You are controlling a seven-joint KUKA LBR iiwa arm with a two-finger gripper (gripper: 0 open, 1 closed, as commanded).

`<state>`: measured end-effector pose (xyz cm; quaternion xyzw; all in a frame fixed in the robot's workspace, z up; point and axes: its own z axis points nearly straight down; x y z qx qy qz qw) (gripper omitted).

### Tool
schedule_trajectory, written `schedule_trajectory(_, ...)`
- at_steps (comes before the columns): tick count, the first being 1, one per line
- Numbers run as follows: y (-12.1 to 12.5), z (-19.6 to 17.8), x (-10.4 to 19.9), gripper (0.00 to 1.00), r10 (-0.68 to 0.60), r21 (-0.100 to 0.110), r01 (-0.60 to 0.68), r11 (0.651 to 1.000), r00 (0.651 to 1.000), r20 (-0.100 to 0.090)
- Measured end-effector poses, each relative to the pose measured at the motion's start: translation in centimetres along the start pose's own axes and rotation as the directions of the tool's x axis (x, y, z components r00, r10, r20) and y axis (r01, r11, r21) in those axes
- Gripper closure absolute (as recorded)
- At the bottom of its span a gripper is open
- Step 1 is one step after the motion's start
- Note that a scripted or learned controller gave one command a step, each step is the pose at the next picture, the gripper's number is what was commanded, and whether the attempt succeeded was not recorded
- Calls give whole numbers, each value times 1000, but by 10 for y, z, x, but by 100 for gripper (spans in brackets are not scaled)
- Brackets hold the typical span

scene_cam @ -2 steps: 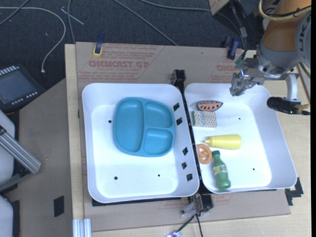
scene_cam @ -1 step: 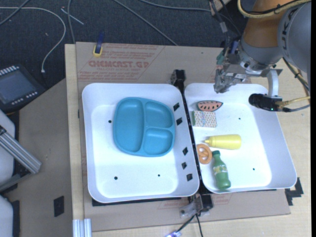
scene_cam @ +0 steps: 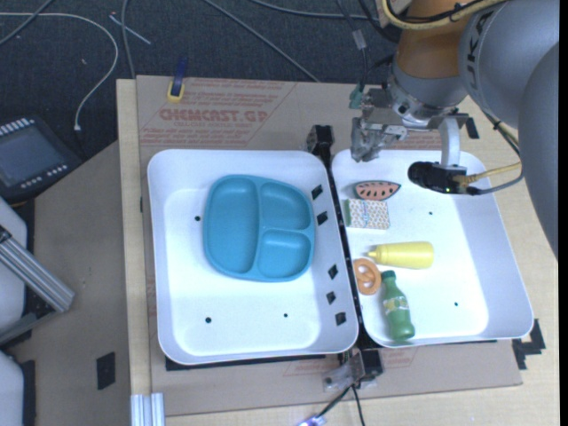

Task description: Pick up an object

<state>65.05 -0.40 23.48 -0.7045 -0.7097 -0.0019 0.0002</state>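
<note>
My gripper (scene_cam: pixel 365 152) hangs over the far left corner of the right bin (scene_cam: pixel 484 264), its fingertips pointing down with nothing between them. Just right of and nearer than it lies a watermelon slice (scene_cam: pixel 376 189). Below that sits a small patterned packet (scene_cam: pixel 367 213). A yellow mustard bottle (scene_cam: pixel 405 255) lies on its side in the middle of the bin. A pretzel (scene_cam: pixel 366 275) and a green bottle (scene_cam: pixel 396 306) lie near the bin's front left corner.
The left bin (scene_cam: pixel 177 264) holds a blue divided plate (scene_cam: pixel 259 227). A black divider with clips (scene_cam: pixel 330 238) runs between the two bins. Cables lie on the dark floor behind the bench.
</note>
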Motion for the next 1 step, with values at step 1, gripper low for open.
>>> schedule_trajectory(1, -4, 9, 57, 100, 1, 5, -1, 1000, 1000, 0)
